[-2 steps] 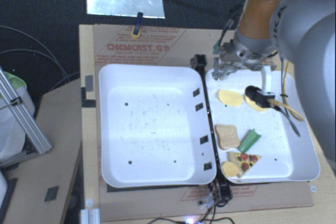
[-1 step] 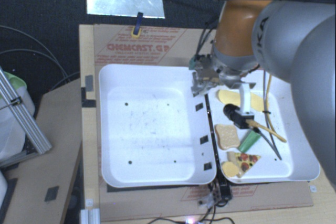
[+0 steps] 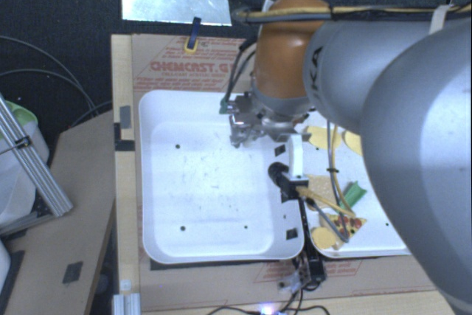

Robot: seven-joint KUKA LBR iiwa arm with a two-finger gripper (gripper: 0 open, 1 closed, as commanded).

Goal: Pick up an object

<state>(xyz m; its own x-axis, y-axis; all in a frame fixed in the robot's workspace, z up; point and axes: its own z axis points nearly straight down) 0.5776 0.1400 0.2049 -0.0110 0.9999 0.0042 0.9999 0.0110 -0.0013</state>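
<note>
The grey arm with the orange band [image 3: 291,48] hangs over the far right corner of the left shallow white plastic bin [image 3: 158,181], its two-finger metal gripper [image 3: 242,130] low above the floor there. Whether anything sits in its grasp, or how it is set, I cannot tell. The candidates, a green block [image 3: 354,193], yellow flat pieces [image 3: 324,136] and a small red-and-yellow cluster [image 3: 346,223], lie in the right white bin [image 3: 383,243], partly hidden by the arm. Judging by this, nothing is picked yet; the whole grasp and lift remain.
</note>
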